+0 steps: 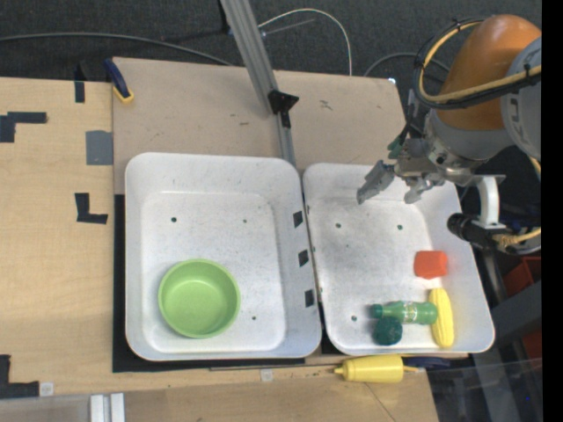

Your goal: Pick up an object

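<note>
My gripper [392, 189] hangs over the far end of the right bin [352, 236], its two fingers spread open with nothing between them. Well in front of it, by the bin's right wall, lies an orange-red block [430, 264]. Nearer the front edge sit a green bottle [403, 312], a dark green lump [386, 331] and a yellow banana-shaped piece [442, 316], close together. All of these lie apart from the gripper.
The left bin [220, 192] holds a light green bowl [199, 298] in its front left part. A yellow bottle [374, 369] lies on the bench just outside the right bin's front edge. A grey pole [255, 51] slants up behind the bins.
</note>
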Robot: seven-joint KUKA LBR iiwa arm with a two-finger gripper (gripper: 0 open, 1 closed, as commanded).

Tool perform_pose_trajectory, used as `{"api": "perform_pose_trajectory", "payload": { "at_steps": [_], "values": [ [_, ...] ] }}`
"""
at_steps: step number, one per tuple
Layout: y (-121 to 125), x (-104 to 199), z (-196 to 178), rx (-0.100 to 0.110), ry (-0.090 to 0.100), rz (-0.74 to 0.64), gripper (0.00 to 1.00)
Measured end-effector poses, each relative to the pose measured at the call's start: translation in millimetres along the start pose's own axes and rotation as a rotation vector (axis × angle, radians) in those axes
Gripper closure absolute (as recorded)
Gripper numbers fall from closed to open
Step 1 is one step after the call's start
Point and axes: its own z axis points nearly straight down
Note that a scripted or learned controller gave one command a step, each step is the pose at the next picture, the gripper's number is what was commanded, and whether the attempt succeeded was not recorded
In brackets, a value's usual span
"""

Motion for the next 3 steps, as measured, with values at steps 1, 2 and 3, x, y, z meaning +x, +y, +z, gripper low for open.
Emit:
{"api": "perform_pose_trajectory", "payload": {
  "at_steps": [1, 2, 3],
  "values": [
    [0, 0, 0, 0.000, 0.000, 0.000, 0.00],
    [-4, 4, 64, 0.007, 0.000, 0.001, 0.00],
    [-16, 6, 122, 0.008, 0.000, 0.001, 0.00]
  ]
}}
